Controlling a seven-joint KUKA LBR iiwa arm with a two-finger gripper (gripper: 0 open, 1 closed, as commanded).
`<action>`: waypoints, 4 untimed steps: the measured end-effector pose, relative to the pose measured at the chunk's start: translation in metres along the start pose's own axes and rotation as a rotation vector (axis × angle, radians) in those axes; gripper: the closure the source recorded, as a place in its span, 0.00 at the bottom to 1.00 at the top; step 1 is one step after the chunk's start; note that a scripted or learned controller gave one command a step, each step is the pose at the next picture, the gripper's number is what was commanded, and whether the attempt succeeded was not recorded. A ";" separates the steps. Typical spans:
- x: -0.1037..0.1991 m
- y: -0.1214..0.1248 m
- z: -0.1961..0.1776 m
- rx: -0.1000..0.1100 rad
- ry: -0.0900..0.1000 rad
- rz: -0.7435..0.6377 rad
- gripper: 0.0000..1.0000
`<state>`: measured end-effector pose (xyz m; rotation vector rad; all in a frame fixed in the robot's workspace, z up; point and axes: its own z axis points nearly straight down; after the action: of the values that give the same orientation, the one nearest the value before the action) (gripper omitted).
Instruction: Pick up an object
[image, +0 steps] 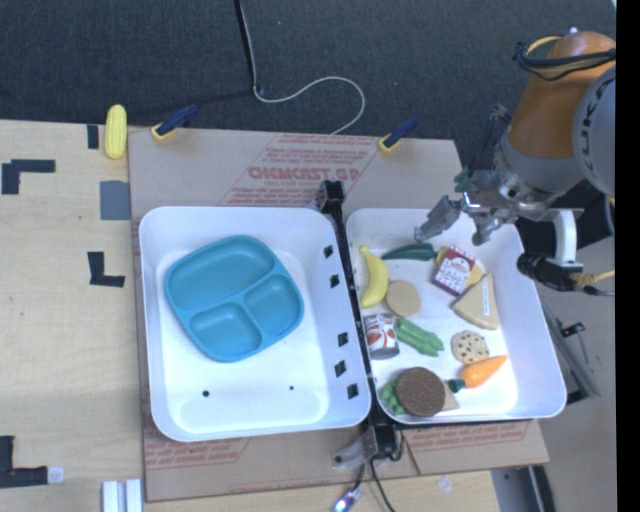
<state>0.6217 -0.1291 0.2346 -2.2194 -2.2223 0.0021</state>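
Observation:
The right bin (535, 340) holds several toy foods: a yellow banana (374, 278), a round tan cracker (404, 298), a red and white can (381, 336), a green pea pod (419, 336), a red box (453, 270), a cheese wedge (478, 302), a cookie (468, 346), a carrot (483, 371), a burger (419, 392) and a green bean (408, 252). My gripper (460, 222) hangs open over the bin's far edge, just above the red box and green bean. Nothing sits between its fingers.
The left bin (160, 330) holds a blue divided plate (234, 296). A black divider (345, 300) separates the bins. A yellow clamp (116, 130) and a white cable (300, 95) lie beyond the cardboard. The arm's orange band (555, 75) rises at the upper right.

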 end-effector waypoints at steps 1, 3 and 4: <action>0.031 -0.076 -0.159 -0.016 0.000 -0.003 0.00; 0.031 -0.074 -0.169 -0.001 -0.001 -0.003 1.00; 0.031 -0.074 -0.178 0.000 -0.002 -0.004 1.00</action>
<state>0.5481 -0.0983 0.4128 -2.2163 -2.2274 0.0033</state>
